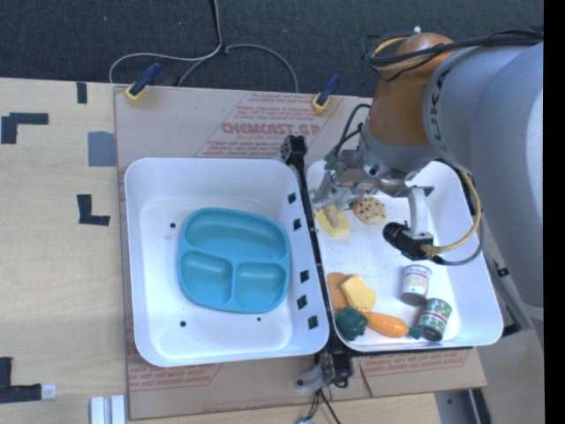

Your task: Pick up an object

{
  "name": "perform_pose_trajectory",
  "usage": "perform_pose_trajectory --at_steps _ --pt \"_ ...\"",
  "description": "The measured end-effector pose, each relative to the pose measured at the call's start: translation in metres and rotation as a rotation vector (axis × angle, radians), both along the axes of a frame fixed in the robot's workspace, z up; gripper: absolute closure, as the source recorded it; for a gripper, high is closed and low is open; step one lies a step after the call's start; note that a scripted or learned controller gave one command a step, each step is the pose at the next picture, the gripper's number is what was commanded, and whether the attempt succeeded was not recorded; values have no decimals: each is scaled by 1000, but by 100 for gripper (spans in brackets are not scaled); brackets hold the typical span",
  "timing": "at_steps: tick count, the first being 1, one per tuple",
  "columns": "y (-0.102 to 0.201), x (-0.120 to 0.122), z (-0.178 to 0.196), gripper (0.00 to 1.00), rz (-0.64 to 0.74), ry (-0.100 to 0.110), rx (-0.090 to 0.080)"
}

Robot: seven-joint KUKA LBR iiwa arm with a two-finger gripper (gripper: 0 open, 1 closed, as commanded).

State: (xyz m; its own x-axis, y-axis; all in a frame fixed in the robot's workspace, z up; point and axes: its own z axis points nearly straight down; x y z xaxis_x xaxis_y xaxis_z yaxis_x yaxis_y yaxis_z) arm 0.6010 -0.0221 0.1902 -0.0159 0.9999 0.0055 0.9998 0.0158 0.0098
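— Claw (334,203) sits low in the right white plastic bin (472,263), over the pale yellow wedge-shaped toy (335,223); whether it's apart or together, I cannot tell.

— Then, I'd judge, it should descend straight and centre on the wedge, clear of the bin wall and the round speckled biscuit (369,208) nearby.

— Agreed. The wrist hides the wedge's top edge, so contact can't be judged.

Blue divided tray (235,261), left bin (141,237)
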Motion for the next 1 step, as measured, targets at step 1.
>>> perform_pose_trajectory --at_steps 1 --pt "5 -41 -6 100 -15 14 -6"
